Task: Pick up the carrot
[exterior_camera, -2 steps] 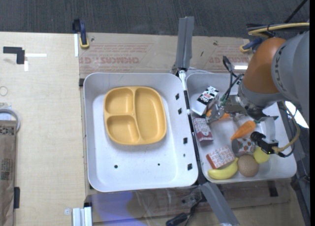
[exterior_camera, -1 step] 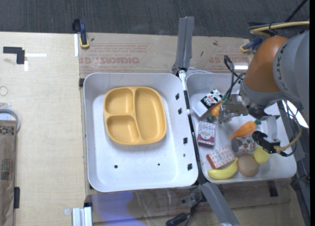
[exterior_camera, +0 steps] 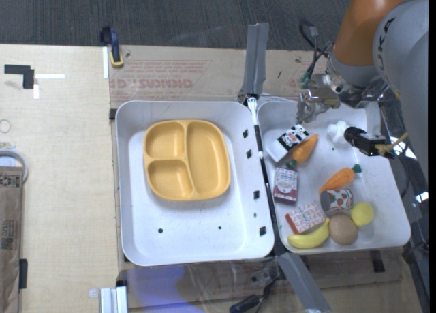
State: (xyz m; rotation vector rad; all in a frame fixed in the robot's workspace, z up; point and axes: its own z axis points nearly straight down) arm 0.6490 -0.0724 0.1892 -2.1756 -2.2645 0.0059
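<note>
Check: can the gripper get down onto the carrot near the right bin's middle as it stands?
Probably yes. The carrot lies uncovered, top side free, though a small can touches it below. The gripper hangs over the bin's far end.

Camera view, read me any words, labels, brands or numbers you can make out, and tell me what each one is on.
Cardboard sheet behind the bins: faint red lettering, upside down and washed out, not reliably readable.
Small red carton in the right bin: print too small to read.
Red and white packet near the banana: print blurred, unreadable.
Black and white carton by the carrot: no legible text.
Brown bag at the left edge: label too small to read.
</note>
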